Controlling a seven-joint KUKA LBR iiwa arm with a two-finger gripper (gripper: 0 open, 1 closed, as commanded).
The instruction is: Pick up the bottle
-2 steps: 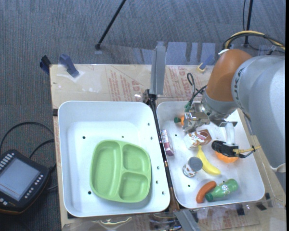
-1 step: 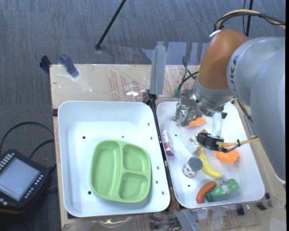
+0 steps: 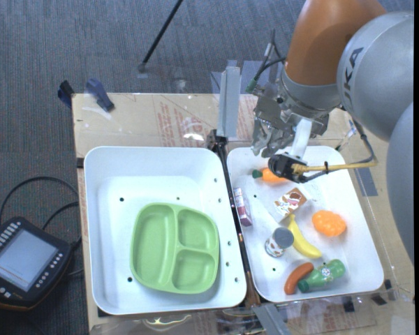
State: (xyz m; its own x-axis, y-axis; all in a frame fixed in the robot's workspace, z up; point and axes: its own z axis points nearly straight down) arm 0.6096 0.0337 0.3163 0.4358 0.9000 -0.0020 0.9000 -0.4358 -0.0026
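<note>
From above, we cannot make out the two-finger gripper's grip; it hangs over the right white bin's far edge. The green plastic bottle lies at the near corner, well apart.

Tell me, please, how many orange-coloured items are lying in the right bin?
3: a small carrot at the far end under the gripper, a round orange fruit near the right wall, and an orange-red sausage-shaped piece at the near end. More may be hidden beneath the arm.
</note>
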